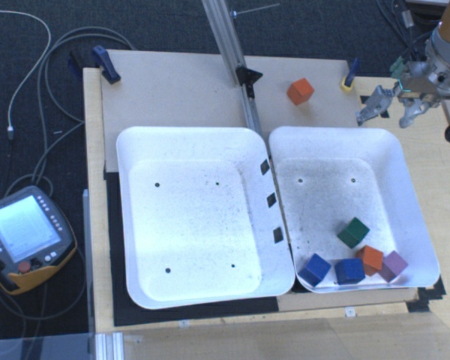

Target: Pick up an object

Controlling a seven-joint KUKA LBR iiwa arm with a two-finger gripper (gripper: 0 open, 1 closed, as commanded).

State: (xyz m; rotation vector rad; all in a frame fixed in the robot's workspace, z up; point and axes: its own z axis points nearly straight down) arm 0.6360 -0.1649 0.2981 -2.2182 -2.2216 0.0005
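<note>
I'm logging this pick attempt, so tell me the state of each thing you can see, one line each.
Gripper: fingers open, holding nothing, above the bench beyond the right bin.
Green block: in the right bin, tilted, apart from the others.
Two blue blocks: in the right bin, near its front edge.
Orange block: in the right bin, touching the purple block.
Second orange block: on the bench, outside the bins.

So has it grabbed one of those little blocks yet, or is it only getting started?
Nothing is grabbed yet. The claw hangs open above the bench, beyond the right white bin, with nothing between its fingers. The green cube, two blue cubes, an orange one and a purple one lie in that bin's near corner. Reaching, gripping and lifting remain.
</note>
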